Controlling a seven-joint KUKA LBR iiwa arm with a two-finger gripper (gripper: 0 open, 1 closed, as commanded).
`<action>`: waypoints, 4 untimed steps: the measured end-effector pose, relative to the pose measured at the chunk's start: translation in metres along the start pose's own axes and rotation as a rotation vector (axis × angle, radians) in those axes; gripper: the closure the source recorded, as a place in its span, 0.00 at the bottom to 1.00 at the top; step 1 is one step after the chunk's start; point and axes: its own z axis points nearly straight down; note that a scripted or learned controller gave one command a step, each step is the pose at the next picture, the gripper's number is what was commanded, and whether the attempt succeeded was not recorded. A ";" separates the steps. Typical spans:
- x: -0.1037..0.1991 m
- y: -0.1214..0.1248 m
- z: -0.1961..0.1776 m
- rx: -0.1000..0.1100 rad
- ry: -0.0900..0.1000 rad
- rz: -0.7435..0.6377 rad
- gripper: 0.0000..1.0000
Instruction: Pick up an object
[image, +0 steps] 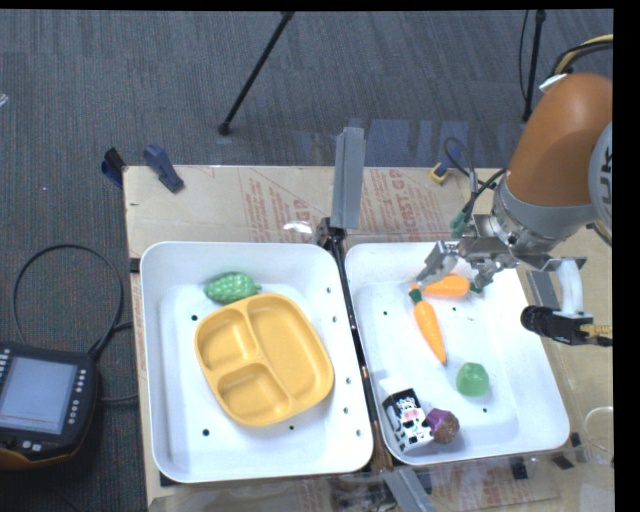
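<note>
Hovering low over the far end of the right bin (545, 400), gripper (462, 268) spread open, holding nothing, straddling the small orange carrot (446, 288). Step looks like final descent before closing. Next: drop, then pinch. Long carrot (431, 331) lies just beside it; bin's far wall close. Green ball (473, 379) well apart.

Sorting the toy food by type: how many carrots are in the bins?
2, both in the right bin: one carrot lies lengthwise mid-bin, the other lies crosswise at its top end, just under the gripper, which may hide part of it.
</note>
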 end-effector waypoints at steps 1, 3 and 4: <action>-0.038 0.022 0.118 0.012 0.001 0.039 0.00; -0.046 0.018 0.163 0.000 0.002 -0.022 1.00; 0.011 0.059 0.067 -0.012 -0.001 -0.087 1.00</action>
